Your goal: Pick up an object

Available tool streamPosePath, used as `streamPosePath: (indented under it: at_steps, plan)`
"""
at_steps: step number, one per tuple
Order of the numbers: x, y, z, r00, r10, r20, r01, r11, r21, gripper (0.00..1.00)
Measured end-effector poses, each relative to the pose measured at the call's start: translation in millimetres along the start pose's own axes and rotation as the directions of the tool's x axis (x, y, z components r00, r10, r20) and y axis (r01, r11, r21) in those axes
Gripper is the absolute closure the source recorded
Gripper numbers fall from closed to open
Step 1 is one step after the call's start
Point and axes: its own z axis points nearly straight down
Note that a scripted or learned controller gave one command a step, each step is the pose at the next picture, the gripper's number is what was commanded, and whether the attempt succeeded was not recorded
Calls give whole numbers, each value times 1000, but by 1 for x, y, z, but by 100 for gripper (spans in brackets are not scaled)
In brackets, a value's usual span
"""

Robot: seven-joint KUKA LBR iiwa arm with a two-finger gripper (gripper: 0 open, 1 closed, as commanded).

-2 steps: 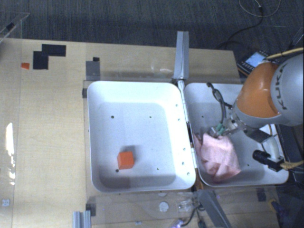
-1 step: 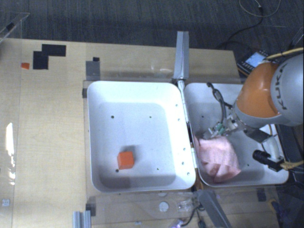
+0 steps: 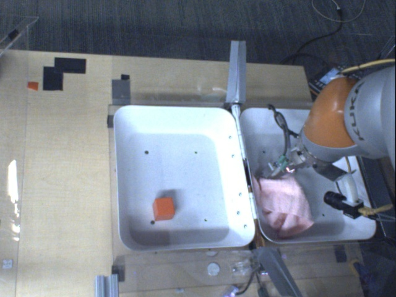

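- One pincer (image 3: 283, 164) hung low in the right bin (image 3: 322, 224), at the upper edge of a pink cloth (image 3: 283, 204); whether it was released, clenched or grasping the fabric could not be told at that slant, since the wrist hid the tips.
- Above it, the grey arm (image 3: 371, 113) with its orange band (image 3: 331, 119) reached in from the right and covered much of that bin's far side.
- The pink cloth lay crumpled against the bin's left wall, near the divider, its top corner just under the pincer and possibly touching it.
- By its look, the cloth would be light, soft and limp: it would sag and drape when lifted, would not break, and might slide out of a shallow pinch.
- A raised fold or the bunched top corner seemed the best place to take hold, rather than a flat stretch lying on the bin floor.
- Farther out, an orange block (image 3: 164, 208) sat alone in the left bin (image 3: 133, 166), well apart from the pincer; it looked small, stiff and easy to grip across opposite faces.
- Both bins rested side by side on the wooden counter (image 3: 62, 178).
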Motion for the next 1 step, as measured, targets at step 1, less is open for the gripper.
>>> streamPosePath:
  at_steps: [1]
  plan:
    - [0,0,0,1000,1,0,-1,1000,0,0]
